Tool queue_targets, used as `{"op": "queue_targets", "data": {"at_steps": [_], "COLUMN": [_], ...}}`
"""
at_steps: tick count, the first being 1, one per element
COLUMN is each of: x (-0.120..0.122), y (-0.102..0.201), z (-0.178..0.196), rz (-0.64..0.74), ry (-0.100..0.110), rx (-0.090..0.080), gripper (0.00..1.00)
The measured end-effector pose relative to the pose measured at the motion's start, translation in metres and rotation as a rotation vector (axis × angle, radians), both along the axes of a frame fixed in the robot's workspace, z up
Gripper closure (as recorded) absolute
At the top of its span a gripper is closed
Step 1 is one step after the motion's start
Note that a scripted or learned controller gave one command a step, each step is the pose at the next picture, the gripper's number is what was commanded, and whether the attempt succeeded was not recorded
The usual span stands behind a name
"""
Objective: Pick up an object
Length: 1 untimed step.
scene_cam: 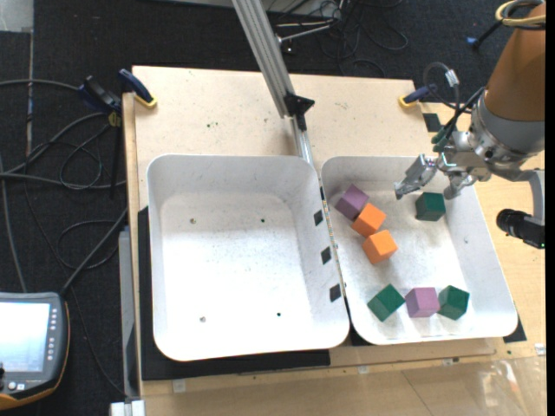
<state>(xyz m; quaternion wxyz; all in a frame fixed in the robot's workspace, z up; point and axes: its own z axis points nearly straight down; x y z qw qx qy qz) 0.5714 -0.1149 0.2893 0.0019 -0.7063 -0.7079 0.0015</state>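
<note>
My gripper (428, 187) hangs over the far part of the right bin (486, 258), and its fingers stand open and spread wide. A dark green cube (430, 206) lies just below the fingertips, with the left fingertip (406, 188) well apart from it. Nothing is clamped between the fingers. More cubes lie in the same bin: a purple one (351, 202), two orange ones (369, 219) (380, 246), and near the front edge a green one (386, 302), a purple one (422, 302) and another green one (453, 302).
The left bin (173, 180) sits beside the right one, sharing a raised middle wall (325, 232). A slanted aluminium bar (264, 42) reaches down to the bins' far edge. The arm's grey and orange body (520, 85) stands at the right.
</note>
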Motion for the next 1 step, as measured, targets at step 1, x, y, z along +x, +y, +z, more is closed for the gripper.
{"op": "queue_targets", "data": {"at_steps": [1], "x": [0.0006], "y": [-0.0002], "z": [0.0024], "rz": [-0.002], "ry": [-0.004], "rx": [-0.001], "gripper": [0.00]}}
